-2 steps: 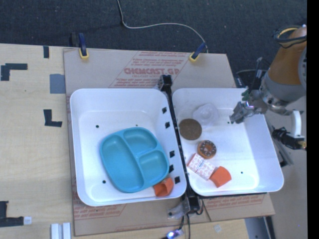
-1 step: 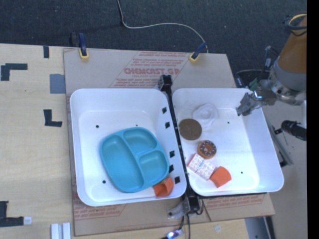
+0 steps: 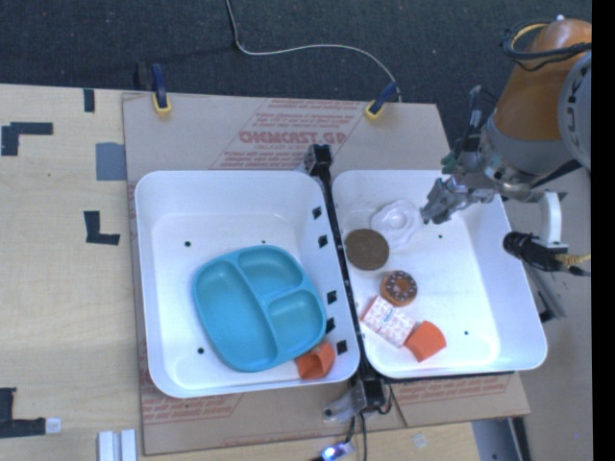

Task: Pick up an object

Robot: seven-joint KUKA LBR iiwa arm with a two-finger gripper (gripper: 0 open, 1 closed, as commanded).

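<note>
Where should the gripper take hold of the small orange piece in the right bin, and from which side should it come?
Probably from straight above, closing across the two long sides of the orange piece. It lies low on the floor of the right bin, so a side approach looks poor. The patterned packet touches its left edge, so the fingers should stay off that edge. The gripper hangs further back, beside a clear plastic item.

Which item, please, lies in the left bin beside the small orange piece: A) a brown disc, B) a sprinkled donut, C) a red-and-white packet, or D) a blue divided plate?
D: the blue divided plate fills much of the left bin, with the small orange piece at its lower right edge.
</note>
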